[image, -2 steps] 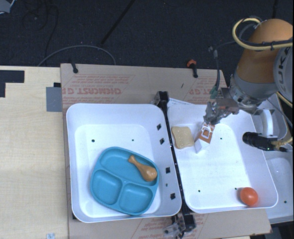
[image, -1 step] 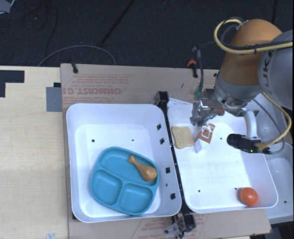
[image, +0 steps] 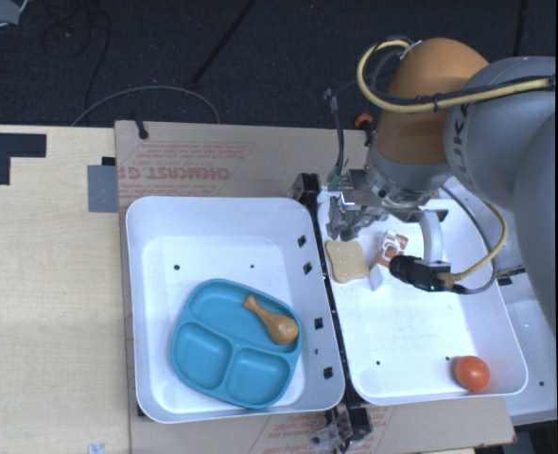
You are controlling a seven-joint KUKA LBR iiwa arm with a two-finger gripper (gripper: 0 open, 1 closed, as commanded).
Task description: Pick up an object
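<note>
Two white bins were seen side by side on the surface (image: 43, 282), and the right bin (image: 421, 367) was taken as the landmark. The grey arm (image: 506, 130), with its orange band (image: 430, 74), was reached in from the right and was held above the upper left part of the right bin. The pincer (image: 347, 223) was pointed downward near the top left corner of the right bin, just above a tan slice of bread (image: 347, 261). Whether the pincer was released or clenched could not be told from the view, and contact with the bread could not be confirmed. The bread was laid flat on the right bin's floor, close to its left wall. A small orange and white item (image: 392, 248) was seen just to the right of the bread, inside the right bin; what it was could not be made out. An orange ball (image: 472, 373) was rested in the lower right corner of the right bin, well apart from the bread and the pincer. A black cable fitting (image: 421, 272) was hung from the arm over the middle of the right bin. The left bin (image: 156, 244) was placed directly left of the right bin, touching or nearly touching it. A blue divided tray (image: 203, 357) was laid in the left bin, and a tan drumstick (image: 271, 320) was laid on the tray's upper right compartment edge.
</note>
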